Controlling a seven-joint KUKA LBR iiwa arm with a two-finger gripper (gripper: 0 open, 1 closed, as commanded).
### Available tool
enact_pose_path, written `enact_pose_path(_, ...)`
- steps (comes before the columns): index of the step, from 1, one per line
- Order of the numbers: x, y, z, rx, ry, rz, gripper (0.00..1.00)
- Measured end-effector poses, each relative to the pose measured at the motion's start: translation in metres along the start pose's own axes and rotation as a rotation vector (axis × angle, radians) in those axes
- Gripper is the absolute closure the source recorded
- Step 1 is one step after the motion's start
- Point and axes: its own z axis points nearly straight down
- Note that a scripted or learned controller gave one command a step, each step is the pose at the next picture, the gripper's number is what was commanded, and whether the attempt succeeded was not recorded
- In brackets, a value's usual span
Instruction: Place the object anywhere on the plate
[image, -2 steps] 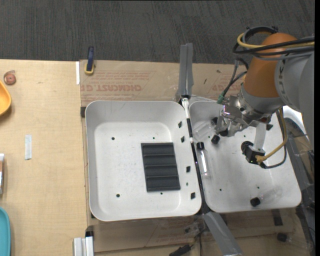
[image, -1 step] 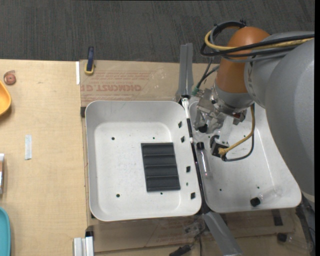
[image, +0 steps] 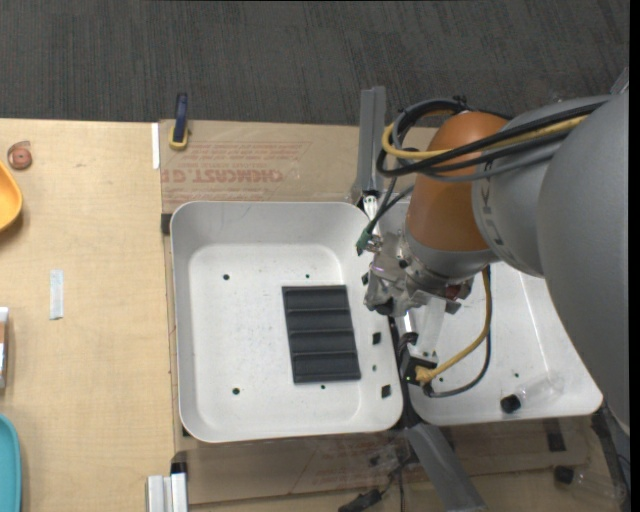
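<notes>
Arm (image: 470, 200) hangs over seam between bins; gripper (image: 392, 290) hidden under wrist, state unreadable. Black ridged plate (image: 320, 335) lies in left bin (image: 200, 300). Object unidentifiable. Judged: early step; next, locate and grasp object.

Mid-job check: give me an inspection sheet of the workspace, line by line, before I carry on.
Surface: two shallow white bins, left bin and right bin, on cardboard beside a wooden bench.
Job's things: dark ribbed rectangular plate lies flat in the left bin; small dark object in the right bin.
Clutter: orange item at the bench's left edge.
End effector: hidden under the orange wrist, above the bins' shared edge.
Cables: yellow and black cables loop below the wrist.
Surroundings: dark carpet.
</notes>
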Motion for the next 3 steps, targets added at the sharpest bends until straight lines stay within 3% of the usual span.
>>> enact_pose_path(1, 0.042, -0.044, -0.003, -0.001, 0.000, -0.375, 1.00)
enact_pose_path(2, 0.035, -0.037, -0.061, -0.005, 0.000, -0.868, 1.00)
enact_pose_path(3, 0.035, -0.062, -0.020, -0.003, 0.000, -1.292, 1.00)
